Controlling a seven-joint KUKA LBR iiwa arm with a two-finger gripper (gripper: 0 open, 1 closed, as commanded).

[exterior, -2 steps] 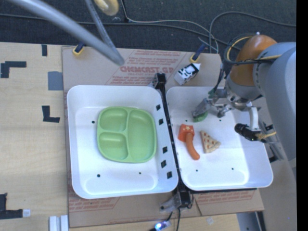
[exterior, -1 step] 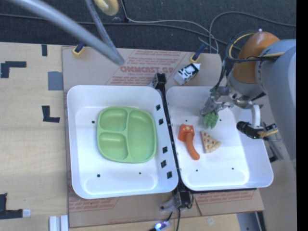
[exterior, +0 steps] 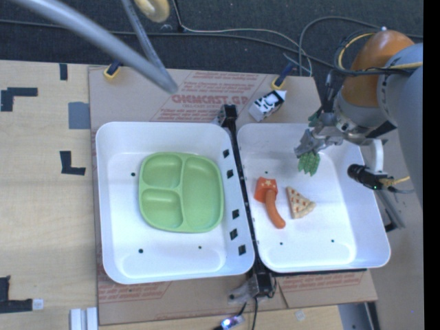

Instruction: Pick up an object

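So there's just one camera, mounted above the bench [exterior: 41, 205] and looking down at a slant rather than straight down. It sits far enough back to fit both white bins whole: the left bin [exterior: 110, 184] and the right bin [exterior: 357, 246] lie side by side across the middle of the view, with bench showing past their near and left edges. The far edge of the bench runs along the upper part, with dark floor and cables beyond it. The arm [exterior: 402, 95] comes in from the right side. A grey pole [exterior: 82, 26], blurry and so close to the lens, crosses the top left corner.
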